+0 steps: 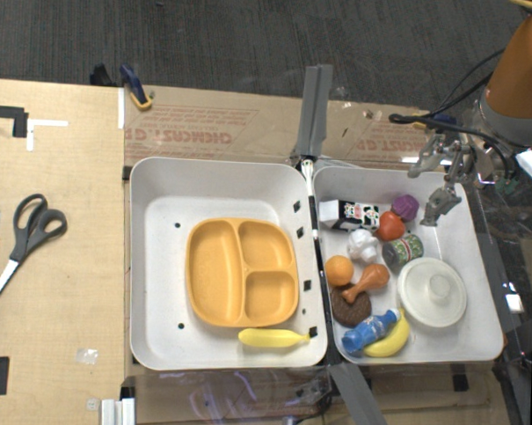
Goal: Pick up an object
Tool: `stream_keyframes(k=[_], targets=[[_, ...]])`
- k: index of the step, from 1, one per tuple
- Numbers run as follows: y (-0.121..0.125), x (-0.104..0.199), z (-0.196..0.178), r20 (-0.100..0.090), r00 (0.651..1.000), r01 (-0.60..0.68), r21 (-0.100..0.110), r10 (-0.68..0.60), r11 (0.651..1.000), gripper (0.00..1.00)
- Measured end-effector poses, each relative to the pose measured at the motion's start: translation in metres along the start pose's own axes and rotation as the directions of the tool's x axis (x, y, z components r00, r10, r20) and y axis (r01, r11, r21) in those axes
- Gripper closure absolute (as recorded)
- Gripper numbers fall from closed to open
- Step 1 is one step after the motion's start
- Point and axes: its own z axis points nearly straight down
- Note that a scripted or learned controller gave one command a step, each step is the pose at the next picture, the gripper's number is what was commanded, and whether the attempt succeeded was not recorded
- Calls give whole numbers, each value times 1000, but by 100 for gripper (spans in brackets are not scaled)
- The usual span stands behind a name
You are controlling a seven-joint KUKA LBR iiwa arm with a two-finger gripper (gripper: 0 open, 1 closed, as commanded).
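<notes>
The end effector (436, 181) hangs over the right bin's (486, 261) upper edge, fingers apart and grasping nothing, so the approach looks under way. The nearest candidates sit just below it: a purple piece (405, 205) and a red ball (390, 225). The next move calls for a clean descent, though a small can (404, 249) and white bowl (432, 291) crowd close. The left bin (150, 246) carries a yellow tray (242, 271) and a banana (274, 338).

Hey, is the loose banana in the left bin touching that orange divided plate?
Apart. In the camera view, a thin strip of white bin floor shows between the banana and the near edge of the orange divided plate.
</notes>
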Motion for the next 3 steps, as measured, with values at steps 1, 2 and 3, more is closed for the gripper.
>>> stream_keyframes(k=[1,2,3], targets=[[16,-9,142,2,986,-170,0,170,986,0],[-34,65,142,4,998,-66,0,66,998,0],[45,116,143,1,997,-76,0,76,997,0]])
